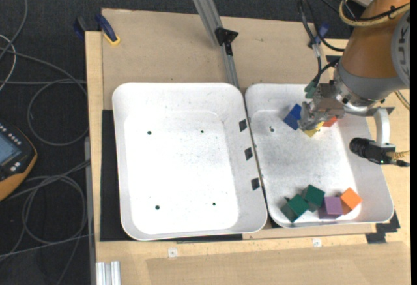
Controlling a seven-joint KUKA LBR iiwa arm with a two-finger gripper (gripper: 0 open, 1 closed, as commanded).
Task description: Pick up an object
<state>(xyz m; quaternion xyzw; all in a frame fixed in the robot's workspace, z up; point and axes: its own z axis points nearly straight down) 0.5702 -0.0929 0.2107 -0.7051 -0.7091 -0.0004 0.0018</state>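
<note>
Near the right bin's (365,173) far edge, blue block (292,116) with yellow and red blocks crowded under the gripper (319,117); finger state unclear. Green, purple, orange blocks cluster at its near edge. Left bin (130,166) alongside.

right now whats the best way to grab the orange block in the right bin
Come straight down on the orange block, probably gripping its left and right faces. It sits by the bin's near wall with the purple block close at its left, so a level approach looks blocked; its top is free.
</note>
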